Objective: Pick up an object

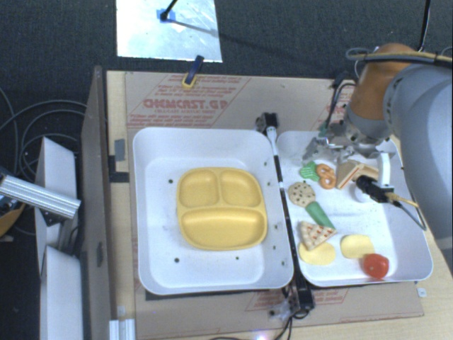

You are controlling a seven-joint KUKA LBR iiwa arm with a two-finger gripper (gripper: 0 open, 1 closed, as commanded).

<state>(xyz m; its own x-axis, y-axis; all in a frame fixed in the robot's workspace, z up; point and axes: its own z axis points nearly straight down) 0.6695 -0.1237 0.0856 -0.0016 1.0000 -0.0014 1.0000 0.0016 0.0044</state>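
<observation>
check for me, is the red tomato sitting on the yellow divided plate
No, the red tomato lies in the right bin near its front corner, while the yellow divided plate sits in the left bin.

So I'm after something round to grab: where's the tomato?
In the camera view the tomato lies in the right bin, near its front right corner, just right of a pale yellow piece.

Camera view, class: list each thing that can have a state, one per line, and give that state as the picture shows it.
Yellow divided plate: upright in the left bin, its compartments bare.
Tomato: whole, lying in the right bin near its front corner.
Pizza slice: flat, resting partly on a yellow disc.
Cookie: flat, beside the bins' divider.
Pretzel: flat, not gripped.
Gripper: low over the right bin's back end.
</observation>
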